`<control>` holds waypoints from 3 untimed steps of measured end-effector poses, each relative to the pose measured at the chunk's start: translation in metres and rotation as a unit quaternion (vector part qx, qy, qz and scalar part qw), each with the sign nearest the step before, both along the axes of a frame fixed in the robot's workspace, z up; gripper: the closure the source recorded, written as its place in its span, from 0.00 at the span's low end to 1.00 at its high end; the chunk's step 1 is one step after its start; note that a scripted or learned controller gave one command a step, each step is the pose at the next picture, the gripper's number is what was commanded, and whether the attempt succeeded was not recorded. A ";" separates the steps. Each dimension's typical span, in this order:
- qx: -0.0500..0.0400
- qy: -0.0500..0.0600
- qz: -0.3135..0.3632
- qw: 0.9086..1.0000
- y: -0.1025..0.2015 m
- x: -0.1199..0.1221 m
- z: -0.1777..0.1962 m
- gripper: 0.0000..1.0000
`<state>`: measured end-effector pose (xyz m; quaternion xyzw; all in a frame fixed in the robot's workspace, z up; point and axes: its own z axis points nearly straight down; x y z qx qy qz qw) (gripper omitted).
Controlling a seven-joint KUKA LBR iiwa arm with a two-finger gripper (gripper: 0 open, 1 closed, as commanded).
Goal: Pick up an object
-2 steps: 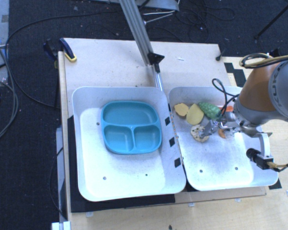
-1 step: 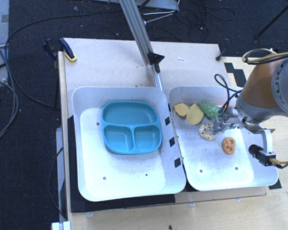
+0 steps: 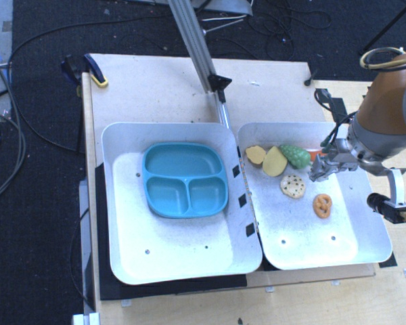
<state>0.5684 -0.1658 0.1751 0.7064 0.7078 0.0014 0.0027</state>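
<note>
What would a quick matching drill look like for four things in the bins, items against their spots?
Items:
1. blue tray
2. pretzel
3. cookie
4. green toy

Spots:
A. right bin, top, just left of the tool
B. left bin
C. right bin, lowest of the items, below the tool
D. right bin, under the yellow pieces

Pairs: 1-B, 2-C, 3-D, 4-A

Glossy blue plastic tray
</note>
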 end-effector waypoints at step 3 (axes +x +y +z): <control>0.001 0.003 0.002 1.000 0.035 0.006 0.098 1.00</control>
